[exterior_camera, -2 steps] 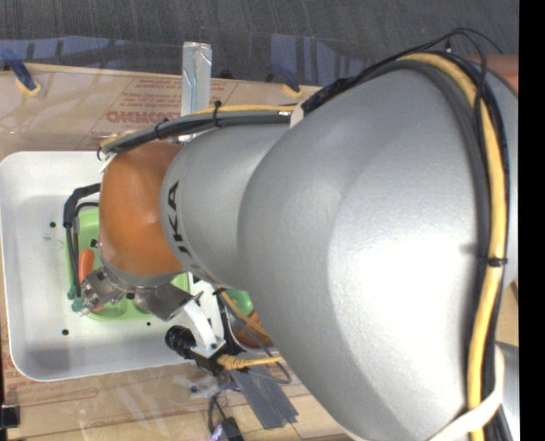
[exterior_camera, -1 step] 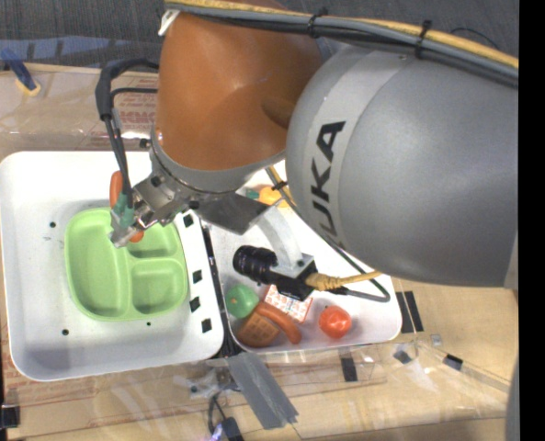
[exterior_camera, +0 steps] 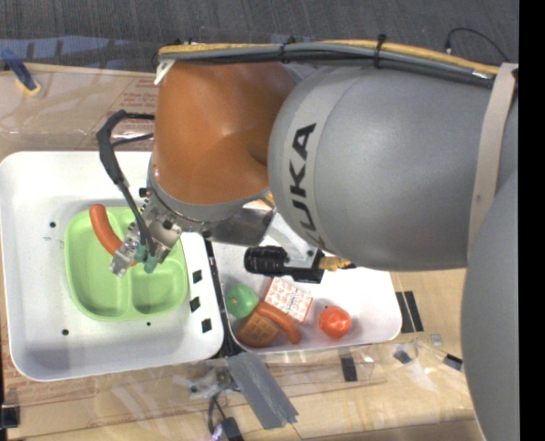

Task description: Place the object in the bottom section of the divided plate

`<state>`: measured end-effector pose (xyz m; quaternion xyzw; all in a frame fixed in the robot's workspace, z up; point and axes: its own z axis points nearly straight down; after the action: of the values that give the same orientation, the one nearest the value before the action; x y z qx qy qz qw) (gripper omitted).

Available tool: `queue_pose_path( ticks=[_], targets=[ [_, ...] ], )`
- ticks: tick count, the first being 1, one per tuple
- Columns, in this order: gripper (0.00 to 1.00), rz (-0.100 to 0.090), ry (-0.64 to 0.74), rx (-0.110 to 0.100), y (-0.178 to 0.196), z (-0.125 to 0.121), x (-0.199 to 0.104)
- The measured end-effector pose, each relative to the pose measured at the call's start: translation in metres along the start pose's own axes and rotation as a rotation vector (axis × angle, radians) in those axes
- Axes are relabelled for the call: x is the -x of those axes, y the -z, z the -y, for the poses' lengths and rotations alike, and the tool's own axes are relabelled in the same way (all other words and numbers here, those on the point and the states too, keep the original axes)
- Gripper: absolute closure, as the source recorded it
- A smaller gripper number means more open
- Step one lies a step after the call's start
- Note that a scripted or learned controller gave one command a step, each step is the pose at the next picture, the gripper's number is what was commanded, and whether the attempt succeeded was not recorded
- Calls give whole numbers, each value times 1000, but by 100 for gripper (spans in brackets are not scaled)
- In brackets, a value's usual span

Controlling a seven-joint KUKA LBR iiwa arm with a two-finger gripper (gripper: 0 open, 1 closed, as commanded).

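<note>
Over the left bin (exterior_camera: pixel 24 338), the claw (exterior_camera: pixel 136 257) is hovering above the green divided plate (exterior_camera: pixel 93 292), its grip impossible to tell, while a sausage (exterior_camera: pixel 104 228) is lying at the plate's 12 o'clock edge, needing a centred, low grasp.

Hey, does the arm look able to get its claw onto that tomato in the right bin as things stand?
Probably yes. The tomato lies uncovered near the right bin's edge, apart from the patterned box and carrot. The claw sits over the green divided plate, so the arm must swing across first.
</note>
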<state>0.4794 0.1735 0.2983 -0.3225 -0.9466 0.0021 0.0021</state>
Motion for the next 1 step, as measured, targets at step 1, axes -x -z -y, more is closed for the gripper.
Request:
queue_pose_path(
  ticks=[1],
  targets=[
    [0,0,0,0,0,0,0]
  ],
)
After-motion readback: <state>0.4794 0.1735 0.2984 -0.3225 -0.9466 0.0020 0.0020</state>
